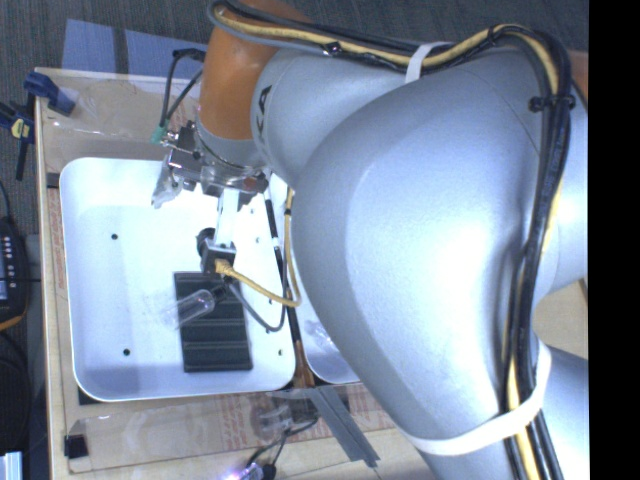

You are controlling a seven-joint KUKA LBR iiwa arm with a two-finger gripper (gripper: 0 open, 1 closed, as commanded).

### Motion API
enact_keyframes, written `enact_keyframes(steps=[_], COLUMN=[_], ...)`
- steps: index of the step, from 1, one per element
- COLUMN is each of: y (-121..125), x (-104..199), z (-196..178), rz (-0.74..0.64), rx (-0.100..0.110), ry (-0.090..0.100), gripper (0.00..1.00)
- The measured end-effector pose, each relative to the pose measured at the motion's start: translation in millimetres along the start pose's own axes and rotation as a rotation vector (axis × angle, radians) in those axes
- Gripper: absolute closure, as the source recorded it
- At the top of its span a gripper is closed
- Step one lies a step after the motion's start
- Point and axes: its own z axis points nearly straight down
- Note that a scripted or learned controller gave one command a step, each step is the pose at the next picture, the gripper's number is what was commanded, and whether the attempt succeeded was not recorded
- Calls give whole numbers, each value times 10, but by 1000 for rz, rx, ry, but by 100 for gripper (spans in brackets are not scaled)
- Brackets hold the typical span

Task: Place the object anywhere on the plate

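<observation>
A dark ribbed rectangular plate [214, 330] lies flat in the left bin [100, 268], near its front right corner. A small clear, tube-like object [196, 306] rests tilted across the plate's upper left part, and its left end reaches over the plate's edge. My gripper [165, 186] hangs over the back of the left bin, well behind the plate and apart from the clear object. I see nothing in it. The grey arm with its orange band [235, 78] covers most of the right side.
A sliver of the right bin [325, 360] shows under the arm. A blue clamp [48, 92] sits at the bench's back left corner. Clear plastic sheeting [120, 103] lies behind the left bin. A metal bracket [335, 423] lies at the bench front.
</observation>
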Motion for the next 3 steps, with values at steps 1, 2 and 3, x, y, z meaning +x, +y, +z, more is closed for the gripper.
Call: enact_keyframes(steps=[1, 2, 3], y=[0, 0, 0], x=[0, 0, 0], z=[0, 0, 0], rz=[0, 0, 0], rx=[0, 0, 0], ry=[0, 0, 0], gripper=[0, 0, 0])
